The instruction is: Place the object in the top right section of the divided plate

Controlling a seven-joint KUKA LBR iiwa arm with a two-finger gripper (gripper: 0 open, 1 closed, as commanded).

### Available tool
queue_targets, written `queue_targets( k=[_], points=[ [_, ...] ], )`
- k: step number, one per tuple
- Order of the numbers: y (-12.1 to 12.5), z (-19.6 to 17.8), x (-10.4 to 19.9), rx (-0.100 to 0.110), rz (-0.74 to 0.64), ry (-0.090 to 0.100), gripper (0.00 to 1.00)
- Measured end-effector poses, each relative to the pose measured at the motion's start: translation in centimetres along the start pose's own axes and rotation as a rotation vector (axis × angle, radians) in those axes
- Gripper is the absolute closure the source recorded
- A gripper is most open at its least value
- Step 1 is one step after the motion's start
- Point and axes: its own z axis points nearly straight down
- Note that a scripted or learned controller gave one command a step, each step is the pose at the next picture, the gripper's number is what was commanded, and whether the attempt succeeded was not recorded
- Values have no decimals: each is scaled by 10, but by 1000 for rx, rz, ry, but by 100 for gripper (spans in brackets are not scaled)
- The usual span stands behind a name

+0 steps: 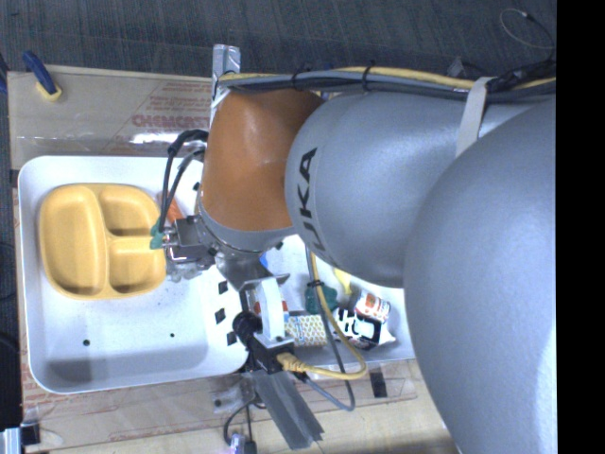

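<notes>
Small carton w/ red & black print lies in the right bin, mostly hidden under the arm, looks light & stiff so prob pinch across its flat sides; end effector state can't tell; yellow plate sits in the left bin.

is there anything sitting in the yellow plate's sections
No, the plate in the left bin shows bare yellow compartments, with no object resting in any of them.
</notes>
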Motion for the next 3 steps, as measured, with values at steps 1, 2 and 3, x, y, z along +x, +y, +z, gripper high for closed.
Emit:
queue_targets(
  k=[1, 2, 3],
  points=[
    [36, 99, -46, 1, -93, 0, 100],
    [17, 141, -27, 0, -176, 1, 100],
    [17, 141, -26, 0, -176, 1, 0]
  ],
)
